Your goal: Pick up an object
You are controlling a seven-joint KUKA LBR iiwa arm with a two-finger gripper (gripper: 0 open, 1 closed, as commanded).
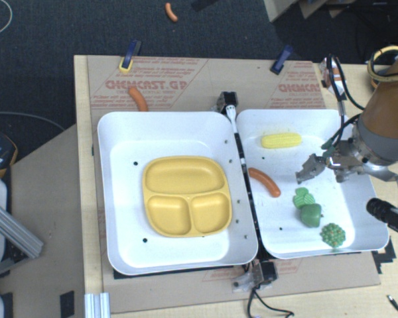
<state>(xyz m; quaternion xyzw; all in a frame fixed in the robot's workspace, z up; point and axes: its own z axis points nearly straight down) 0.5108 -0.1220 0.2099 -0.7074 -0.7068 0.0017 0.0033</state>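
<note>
Nothing is picked up yet: the gripper (310,171) hangs low over the right bin (358,244) with its jaws spread and nothing between them, so the grasp and lift remain. The nearest candidate, by my reading, is the orange sausage (264,181), lying flat near that bin's left wall, just left of the gripper. Its long axis runs diagonally from upper left to lower right.
</note>
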